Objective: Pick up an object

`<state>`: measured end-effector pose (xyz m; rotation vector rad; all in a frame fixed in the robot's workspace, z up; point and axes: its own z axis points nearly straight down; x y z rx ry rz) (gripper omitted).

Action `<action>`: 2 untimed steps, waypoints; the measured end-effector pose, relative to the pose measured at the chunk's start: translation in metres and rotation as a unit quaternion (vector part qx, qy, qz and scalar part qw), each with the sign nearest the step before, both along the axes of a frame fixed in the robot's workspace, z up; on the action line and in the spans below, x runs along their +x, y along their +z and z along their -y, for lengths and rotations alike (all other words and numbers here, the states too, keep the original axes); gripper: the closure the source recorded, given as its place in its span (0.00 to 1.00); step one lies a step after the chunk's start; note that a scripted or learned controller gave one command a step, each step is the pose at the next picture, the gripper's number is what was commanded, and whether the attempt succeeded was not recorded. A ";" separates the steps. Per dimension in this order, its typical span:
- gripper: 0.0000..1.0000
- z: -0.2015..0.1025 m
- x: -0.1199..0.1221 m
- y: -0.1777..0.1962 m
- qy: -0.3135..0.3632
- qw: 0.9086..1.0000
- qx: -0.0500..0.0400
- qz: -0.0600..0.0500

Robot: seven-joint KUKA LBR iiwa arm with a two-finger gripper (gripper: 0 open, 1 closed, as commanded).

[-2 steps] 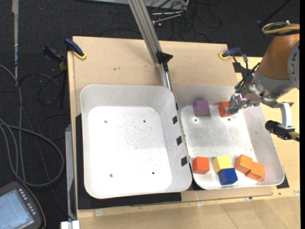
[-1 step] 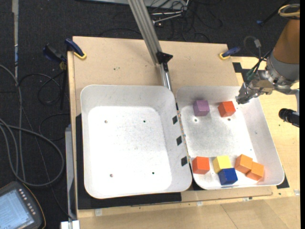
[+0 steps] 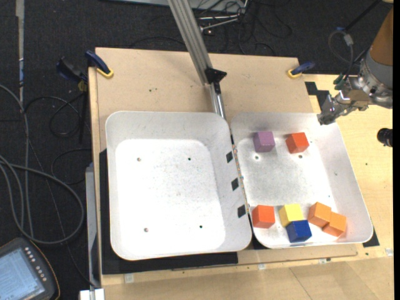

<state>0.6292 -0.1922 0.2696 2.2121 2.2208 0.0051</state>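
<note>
Orange cubes, you can count four [image 3: 297,142] in the right bin [image 3: 353,180], plus one purple [image 3: 264,140], one yellow [image 3: 290,214], one blue [image 3: 299,230]; the gripper [image 3: 327,115] hangs over the bin's upper right corner.

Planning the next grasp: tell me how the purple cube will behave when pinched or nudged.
The purple cube looks rigid with flat faces, so it should probably slide, not roll. It sits apart from the orange cube, leaving room for the pincer. It is likely light.
</note>
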 end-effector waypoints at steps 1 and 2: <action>1.00 -0.061 0.005 0.000 0.002 1.000 0.002 -0.004; 1.00 -0.116 0.013 0.000 0.002 1.000 0.002 -0.003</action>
